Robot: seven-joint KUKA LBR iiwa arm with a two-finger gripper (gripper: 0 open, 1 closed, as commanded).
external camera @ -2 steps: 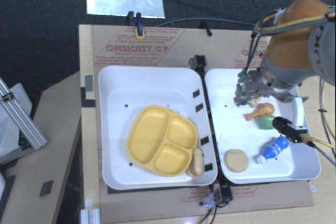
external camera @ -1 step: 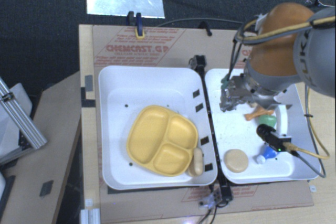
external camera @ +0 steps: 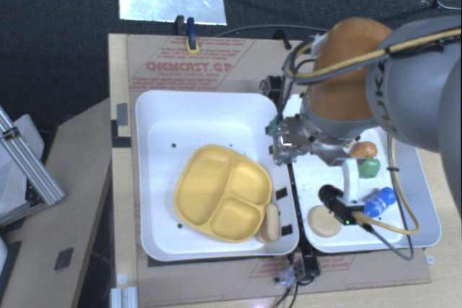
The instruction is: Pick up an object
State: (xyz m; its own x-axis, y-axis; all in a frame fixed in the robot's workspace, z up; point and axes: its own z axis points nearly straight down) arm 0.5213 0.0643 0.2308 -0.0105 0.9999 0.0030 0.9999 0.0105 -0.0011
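From my remote seat the claw (external camera: pixel 284 144) hangs over the divide between the bins, can't tell its state, with the yellow divided plastic plate (external camera: pixel 224 192) at its 8 o'clock in the left white bin (external camera: pixel 202 108).

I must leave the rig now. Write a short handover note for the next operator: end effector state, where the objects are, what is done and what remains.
End effector: low over the divide between the two bins; nothing visibly held.
Left bin: yellow tray, with a small tan piece against its lower right edge.
Right bin: tan disc, blue object, green object, orange object, partly covered by the arm.
Done: no pick visible.
Left: grasp and lift one object.
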